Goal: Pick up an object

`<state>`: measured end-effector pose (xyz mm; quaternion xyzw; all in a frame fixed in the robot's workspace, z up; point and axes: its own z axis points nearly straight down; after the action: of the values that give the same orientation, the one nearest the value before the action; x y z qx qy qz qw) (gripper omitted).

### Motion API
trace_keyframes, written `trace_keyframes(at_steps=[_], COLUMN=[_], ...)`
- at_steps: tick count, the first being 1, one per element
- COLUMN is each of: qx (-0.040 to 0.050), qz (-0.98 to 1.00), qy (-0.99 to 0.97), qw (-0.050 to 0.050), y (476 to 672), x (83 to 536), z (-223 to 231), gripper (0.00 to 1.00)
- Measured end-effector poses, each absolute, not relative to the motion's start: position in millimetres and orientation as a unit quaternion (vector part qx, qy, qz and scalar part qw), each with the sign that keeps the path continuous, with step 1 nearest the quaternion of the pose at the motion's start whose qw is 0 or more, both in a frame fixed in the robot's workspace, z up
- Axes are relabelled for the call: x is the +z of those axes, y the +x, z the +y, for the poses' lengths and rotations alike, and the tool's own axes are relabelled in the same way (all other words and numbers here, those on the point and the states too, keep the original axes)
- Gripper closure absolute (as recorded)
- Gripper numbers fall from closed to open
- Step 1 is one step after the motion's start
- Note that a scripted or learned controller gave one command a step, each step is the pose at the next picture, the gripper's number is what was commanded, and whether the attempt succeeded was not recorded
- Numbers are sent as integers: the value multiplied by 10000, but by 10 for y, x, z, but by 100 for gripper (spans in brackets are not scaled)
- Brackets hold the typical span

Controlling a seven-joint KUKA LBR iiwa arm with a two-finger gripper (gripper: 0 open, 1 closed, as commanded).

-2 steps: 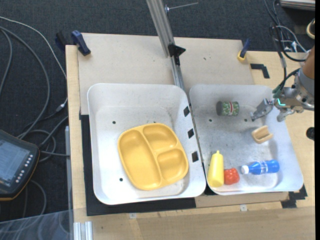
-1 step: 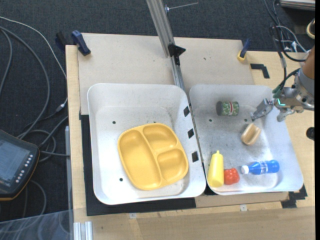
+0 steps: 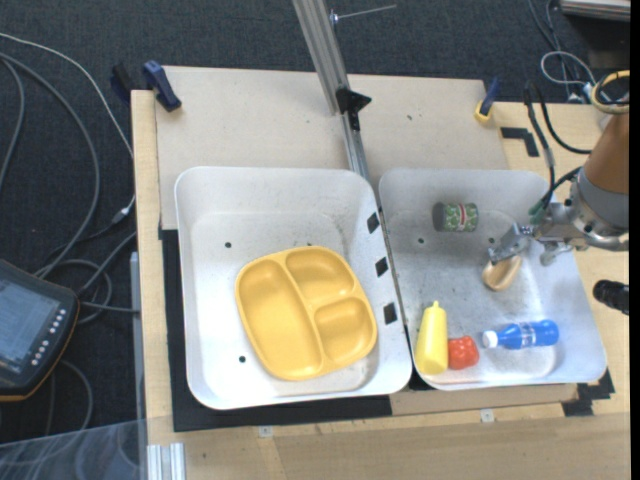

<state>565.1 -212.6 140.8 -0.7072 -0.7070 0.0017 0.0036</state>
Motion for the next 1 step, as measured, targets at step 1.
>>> trace_keyframes(at_steps=[1], qx=[14], qz=[-7072], qy=[-7070], qw=[35], y=[5639], x=[894], z=[-2116], gripper=[0])
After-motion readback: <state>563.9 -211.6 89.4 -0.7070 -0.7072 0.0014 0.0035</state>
